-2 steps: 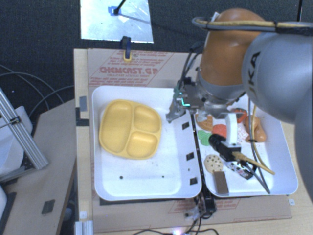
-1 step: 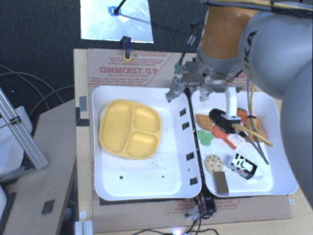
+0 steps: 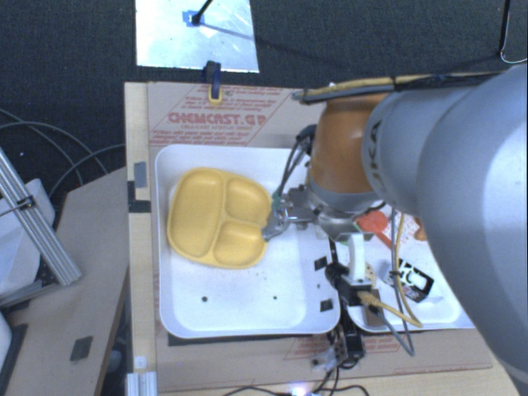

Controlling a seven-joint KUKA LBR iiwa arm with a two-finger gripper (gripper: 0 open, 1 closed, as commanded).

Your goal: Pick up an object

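Note:
A yellow divided plate (image 3: pixel 216 217) with three compartments lies in the left white bin (image 3: pixel 239 312), in its upper left part. My gripper (image 3: pixel 276 215) is right at the plate's right rim and touches or overlaps that edge. The grey arm with its orange band (image 3: pixel 346 151) comes in from the right and hangs over the divide between the two bins. Whether the rim sits inside the gripper is hidden by the wrist.
The right bin (image 3: pixel 445 312) is mostly covered by the arm. An orange object (image 3: pixel 376 221) and a black-and-white object (image 3: pixel 415 280) lie in it. A brown cardboard sheet (image 3: pixel 219 114) lies under the bins, with a blue clamp (image 3: pixel 214 79) at its far edge.

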